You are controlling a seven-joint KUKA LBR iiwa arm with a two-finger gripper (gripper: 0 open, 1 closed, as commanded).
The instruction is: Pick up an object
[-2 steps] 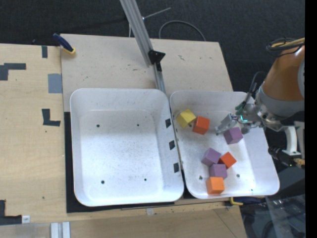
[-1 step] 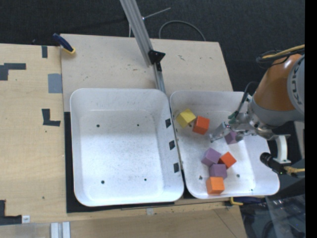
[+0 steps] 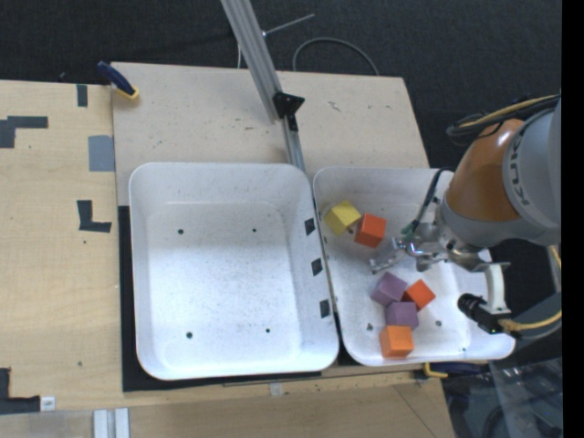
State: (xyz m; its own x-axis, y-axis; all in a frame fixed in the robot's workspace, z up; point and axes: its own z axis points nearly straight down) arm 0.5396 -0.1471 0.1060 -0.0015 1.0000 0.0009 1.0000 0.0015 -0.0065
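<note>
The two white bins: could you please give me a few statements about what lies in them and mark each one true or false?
1. All the small foam cubes lie in the right white bin. True.
2. The yellow foam cube touches the orange foam cube beside it. True.
3. Three purple cubes lie there. False: two, the upper purple foam cube and the lower purple foam cube.
4. The gripper hangs over the left white bin. False: it is over the right one.
5. A green cube lies at the near rim. False: the near orange foam cube lies there.
</note>
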